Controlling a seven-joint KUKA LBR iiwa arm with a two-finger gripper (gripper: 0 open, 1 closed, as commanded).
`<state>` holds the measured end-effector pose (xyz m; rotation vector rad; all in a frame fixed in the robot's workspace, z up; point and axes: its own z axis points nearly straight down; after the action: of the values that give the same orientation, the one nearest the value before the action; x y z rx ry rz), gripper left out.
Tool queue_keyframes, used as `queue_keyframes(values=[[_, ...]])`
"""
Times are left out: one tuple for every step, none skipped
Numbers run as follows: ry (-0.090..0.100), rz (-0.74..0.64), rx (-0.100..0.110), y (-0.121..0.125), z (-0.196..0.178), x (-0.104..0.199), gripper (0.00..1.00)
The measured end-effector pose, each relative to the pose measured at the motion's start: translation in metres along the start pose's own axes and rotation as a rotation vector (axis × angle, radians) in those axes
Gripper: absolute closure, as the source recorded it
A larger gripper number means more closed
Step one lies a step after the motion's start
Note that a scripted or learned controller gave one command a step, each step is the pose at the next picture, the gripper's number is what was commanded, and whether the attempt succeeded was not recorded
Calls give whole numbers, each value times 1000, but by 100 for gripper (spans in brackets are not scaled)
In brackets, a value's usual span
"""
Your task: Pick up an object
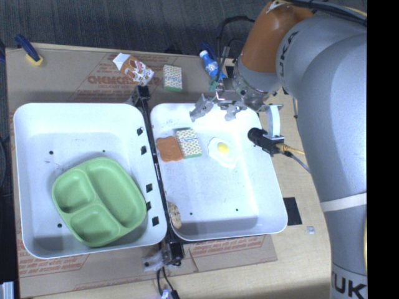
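The grey arm (330,104) is nearest to the camera and fills the right side. Below it stand the left bin (25,167), which holds a green divided plate (98,200), and the right bin (268,204). In the right bin lie a fried egg toy (222,151), a patterned sponge (188,142) and a brown piece (169,148). The gripper (217,108) hangs over the far edge of the right bin, its fingers spread wide and holding nothing. The egg lies just in front of it, toward the camera, so I judge it the nearest target.
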<state>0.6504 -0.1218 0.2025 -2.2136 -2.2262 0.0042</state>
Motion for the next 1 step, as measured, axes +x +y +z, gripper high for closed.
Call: queue_keyframes(values=[[0, -2, 1, -53, -3, 33, 0]])
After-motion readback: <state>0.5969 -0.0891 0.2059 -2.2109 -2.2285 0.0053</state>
